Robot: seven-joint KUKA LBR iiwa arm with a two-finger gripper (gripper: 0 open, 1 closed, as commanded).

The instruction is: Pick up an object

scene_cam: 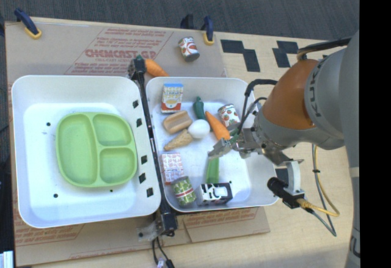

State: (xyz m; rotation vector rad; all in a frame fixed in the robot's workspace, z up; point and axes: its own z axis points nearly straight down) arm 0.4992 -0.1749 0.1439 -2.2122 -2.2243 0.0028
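Brown cardboard covers the surface (110, 47) under us, with red print on it, and dark carpet lies past its far edge. We see our big grey arm (324, 102) with its orange band coming in from the right. Two white bins sit side by side. We see a green plate (96, 149) with three parts lying flat in the left bin (24, 138). The right bin (241, 190) holds many small toys. Near its far end a little juice box (172, 97) stands, with a brown bun (177, 121) and a cone (178, 140) just below it. A white egg (198, 129) touches an orange carrot (216, 126), and a dark green pepper (199, 107) lies just above them. A small round can (229, 115) sits near the right wall. Lower down we see a red and white packet (173, 168), a green jar (183, 191) and a black and white box (216, 193). Our jaws (223, 146) hang low over the middle of the right bin, just above a long green veggie (212, 170), and we cannot tell if they are wide or narrow. Outside the bins, another can (189, 49) and another carrot (155, 68) lie on the cardboard.
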